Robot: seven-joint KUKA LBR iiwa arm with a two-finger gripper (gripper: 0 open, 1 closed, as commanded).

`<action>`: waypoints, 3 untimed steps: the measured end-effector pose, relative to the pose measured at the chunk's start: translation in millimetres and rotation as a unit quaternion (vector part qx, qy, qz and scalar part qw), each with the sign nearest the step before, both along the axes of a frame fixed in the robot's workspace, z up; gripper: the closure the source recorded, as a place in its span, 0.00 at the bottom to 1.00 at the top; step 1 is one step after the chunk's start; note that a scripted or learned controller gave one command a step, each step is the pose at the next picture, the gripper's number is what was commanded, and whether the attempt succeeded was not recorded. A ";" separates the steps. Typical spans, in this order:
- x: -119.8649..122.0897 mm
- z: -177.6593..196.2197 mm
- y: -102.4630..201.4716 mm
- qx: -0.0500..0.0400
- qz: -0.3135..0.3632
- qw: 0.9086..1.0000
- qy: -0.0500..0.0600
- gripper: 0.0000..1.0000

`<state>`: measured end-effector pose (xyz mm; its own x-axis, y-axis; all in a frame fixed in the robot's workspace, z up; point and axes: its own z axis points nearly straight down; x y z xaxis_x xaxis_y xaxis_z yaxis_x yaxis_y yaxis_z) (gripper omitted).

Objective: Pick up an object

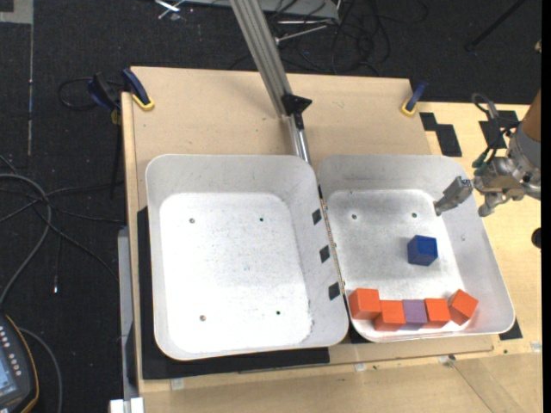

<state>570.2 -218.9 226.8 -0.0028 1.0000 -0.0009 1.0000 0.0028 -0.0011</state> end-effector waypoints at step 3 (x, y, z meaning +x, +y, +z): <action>-19.6 -131.1 80.2 0.001 0.001 1.000 0.000 0.00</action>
